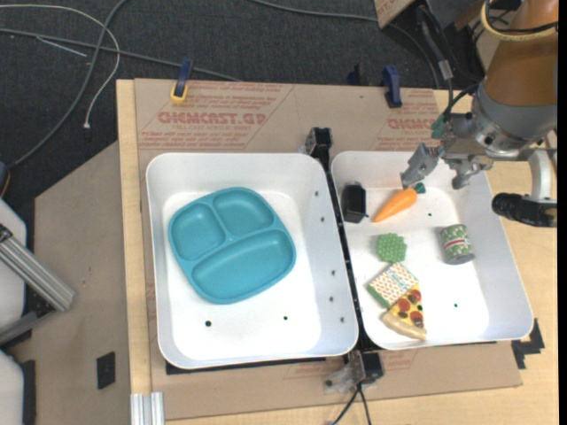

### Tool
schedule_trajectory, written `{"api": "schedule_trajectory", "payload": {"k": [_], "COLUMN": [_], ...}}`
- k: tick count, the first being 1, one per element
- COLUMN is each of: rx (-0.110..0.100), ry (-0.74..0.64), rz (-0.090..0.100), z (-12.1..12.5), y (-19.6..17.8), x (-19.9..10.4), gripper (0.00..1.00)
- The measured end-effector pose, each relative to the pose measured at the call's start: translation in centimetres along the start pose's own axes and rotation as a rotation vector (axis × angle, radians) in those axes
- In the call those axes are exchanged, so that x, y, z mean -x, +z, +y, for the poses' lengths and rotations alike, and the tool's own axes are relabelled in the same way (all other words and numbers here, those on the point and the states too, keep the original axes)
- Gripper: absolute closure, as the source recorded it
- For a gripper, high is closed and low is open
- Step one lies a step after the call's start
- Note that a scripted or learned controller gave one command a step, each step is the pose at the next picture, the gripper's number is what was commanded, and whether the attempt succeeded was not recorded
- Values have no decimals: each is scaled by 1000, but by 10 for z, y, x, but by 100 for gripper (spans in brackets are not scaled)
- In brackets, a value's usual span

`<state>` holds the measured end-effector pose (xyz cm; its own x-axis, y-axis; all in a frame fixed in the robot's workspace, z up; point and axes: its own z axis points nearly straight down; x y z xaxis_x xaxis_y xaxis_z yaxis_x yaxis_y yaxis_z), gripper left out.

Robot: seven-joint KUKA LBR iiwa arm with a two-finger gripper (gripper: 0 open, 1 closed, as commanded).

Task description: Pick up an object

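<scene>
Currently, operator, your gripper [438, 168] hangs spread wide and empty over the right bin [496, 312], one finger just beside the carrot [394, 204] top, so you risk nudging the carrot aside rather than straddling it.

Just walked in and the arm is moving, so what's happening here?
The robot arm is reaching into the right bin, its gripper open and hanging over the leafy end of the toy carrot. Nothing sits between the jaws. A small can, green piece and pizza slice lie nearby; the left bin holds a blue divided plate.
</scene>
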<state>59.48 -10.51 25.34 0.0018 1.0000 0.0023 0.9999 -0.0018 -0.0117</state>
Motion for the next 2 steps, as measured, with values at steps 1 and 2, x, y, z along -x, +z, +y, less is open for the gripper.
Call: {"api": "schedule_trajectory", "payload": {"k": [1, 2], "rx": [11, 10], "ry": [-2, -1], "rz": [-1, -1], "z": [2, 0], "y": [-6, 37], "x": [0, 6], "gripper": [0, 0]}}
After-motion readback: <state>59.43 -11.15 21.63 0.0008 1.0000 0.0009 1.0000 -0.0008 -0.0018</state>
